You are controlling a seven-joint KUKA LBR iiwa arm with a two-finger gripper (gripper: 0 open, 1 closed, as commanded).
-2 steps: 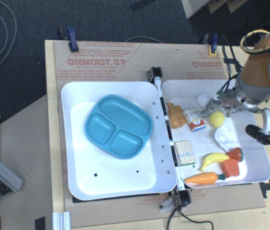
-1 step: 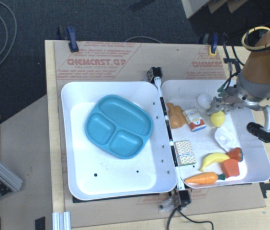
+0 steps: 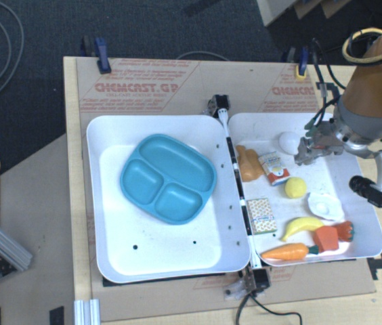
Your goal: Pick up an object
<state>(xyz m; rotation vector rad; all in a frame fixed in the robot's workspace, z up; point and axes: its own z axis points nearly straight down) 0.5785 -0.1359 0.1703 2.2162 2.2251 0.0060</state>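
My gripper (image 3: 311, 147) hangs over the right bin's (image 3: 374, 244) far edge, beside a white ball (image 3: 288, 141); I cannot tell its state. The bench (image 3: 143, 87) is brown board; dark floor lies beyond.

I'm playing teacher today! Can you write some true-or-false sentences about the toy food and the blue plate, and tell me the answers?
1. The blue plate lies in the left bin. True.
2. The banana sits on the blue plate. False: it is in the right bin, next to the carrot.
3. The carrot lies near the front edge of the right bin. True.
4. The lemon is in the left bin. False: it is in the right bin, near the middle.
5. The gripper is over the left bin. False: it is over the right bin, beside a white ball.
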